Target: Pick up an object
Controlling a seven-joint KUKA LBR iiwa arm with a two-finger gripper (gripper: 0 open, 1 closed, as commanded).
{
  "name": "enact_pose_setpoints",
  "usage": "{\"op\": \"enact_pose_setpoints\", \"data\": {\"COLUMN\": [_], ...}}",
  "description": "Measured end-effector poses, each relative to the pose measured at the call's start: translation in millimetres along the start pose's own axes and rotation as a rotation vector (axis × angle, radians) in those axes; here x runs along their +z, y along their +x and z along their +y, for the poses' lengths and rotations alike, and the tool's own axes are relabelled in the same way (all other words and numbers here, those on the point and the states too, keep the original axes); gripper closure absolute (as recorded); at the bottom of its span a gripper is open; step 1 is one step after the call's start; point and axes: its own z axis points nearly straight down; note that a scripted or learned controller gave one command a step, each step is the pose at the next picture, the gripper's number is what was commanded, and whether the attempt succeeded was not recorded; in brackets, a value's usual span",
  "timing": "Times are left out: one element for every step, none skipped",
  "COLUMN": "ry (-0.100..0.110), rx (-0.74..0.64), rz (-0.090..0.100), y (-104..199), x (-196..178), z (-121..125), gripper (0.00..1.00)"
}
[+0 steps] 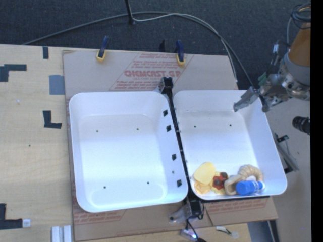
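The claw (255, 101) hovers spread and empty over the right bin's (212, 135) far right rim. Small objects (228, 179) cluster in that bin's near corner, well apart from it.

Small cluster (229, 179) of yellow, tan, red, blue objects, right bin's (212, 102) near corner.

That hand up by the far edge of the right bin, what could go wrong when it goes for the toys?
1. The yellow piece, blue object and beige ring are bunched together in the near corner of the right bin, so the hand might nudge or pinch several at once.
2. They sit against the bin's wall, which could block a finger.
3. The hand is well away from them and must travel across.
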Motion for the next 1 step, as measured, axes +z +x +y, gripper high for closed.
{"op": "enact_pose_setpoints", "data": {"ry": [0.003], "rx": [-0.004], "rz": [0.002], "y": [47.2], "x": [37.4], "z": [51.1], "gripper": [0.0]}}
